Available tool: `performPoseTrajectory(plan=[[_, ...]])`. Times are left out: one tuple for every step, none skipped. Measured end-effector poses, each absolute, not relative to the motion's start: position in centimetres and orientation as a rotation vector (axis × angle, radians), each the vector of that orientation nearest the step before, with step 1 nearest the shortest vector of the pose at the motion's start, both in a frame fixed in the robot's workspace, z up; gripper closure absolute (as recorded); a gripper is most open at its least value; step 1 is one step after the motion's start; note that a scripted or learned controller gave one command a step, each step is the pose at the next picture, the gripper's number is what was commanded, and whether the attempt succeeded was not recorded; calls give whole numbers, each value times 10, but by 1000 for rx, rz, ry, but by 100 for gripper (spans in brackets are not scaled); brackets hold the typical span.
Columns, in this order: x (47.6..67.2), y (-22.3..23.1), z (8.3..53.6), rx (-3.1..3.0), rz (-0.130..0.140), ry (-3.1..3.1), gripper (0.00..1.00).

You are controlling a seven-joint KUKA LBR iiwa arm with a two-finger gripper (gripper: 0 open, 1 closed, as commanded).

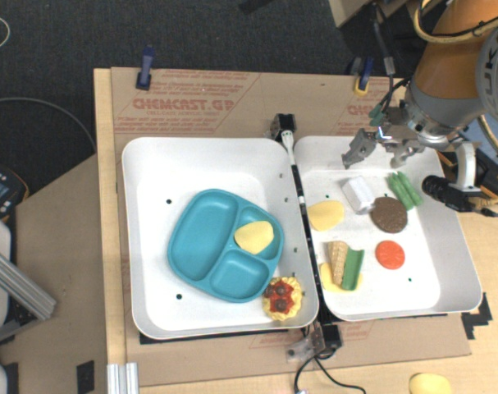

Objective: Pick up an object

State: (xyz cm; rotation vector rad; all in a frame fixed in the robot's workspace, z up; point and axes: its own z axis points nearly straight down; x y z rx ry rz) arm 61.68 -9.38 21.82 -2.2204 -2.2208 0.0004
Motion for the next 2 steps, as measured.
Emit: performPoseTrajectory(plan=[[571,-71,391,-2227,-19,-2235,0],[572,-72,391,-2223,-4,-2227,100]])
